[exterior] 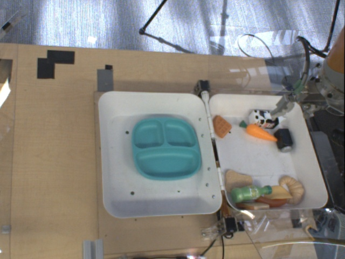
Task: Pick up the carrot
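Carrot [260, 133] lies unlifted in the right bin [318, 171], toward twelve o'clock, a black-and-white toy [262, 117] touching it at twelve. Tool [282, 106] hovers at one o'clock; its state I cannot tell. Grasp and lift remain.

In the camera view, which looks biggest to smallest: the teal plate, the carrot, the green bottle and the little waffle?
1. Teal divided plate, by far the biggest.
2. Carrot and green bottle: they look about the same length, so I won't rank them.
3. Waffle piece, the smallest.
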`<state>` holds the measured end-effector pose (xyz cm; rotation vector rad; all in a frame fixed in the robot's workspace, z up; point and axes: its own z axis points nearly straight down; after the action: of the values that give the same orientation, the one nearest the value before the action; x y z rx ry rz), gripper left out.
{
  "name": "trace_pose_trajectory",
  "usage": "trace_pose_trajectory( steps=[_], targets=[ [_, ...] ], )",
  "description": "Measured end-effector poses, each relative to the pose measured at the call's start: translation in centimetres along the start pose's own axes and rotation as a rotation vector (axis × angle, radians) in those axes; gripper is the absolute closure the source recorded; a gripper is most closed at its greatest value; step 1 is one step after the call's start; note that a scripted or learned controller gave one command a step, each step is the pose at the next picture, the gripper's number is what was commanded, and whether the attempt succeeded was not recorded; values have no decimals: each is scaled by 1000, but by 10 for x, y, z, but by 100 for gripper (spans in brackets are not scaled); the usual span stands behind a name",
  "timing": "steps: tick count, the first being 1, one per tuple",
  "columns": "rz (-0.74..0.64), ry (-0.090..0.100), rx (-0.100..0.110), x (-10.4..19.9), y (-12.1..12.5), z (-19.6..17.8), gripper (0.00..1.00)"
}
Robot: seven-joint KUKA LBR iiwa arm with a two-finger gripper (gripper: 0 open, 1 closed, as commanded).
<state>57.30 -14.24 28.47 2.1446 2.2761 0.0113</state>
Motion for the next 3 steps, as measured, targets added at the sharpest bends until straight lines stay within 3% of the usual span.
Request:
trace_pose_trajectory(
  steps=[1,2,3],
  targets=[
    [24,-7,-13,-36,32,171,0],
    [91,-15,-40,-17,21,181,0],
    [86,-9,-36,-13,22,171,100]
  ],
)
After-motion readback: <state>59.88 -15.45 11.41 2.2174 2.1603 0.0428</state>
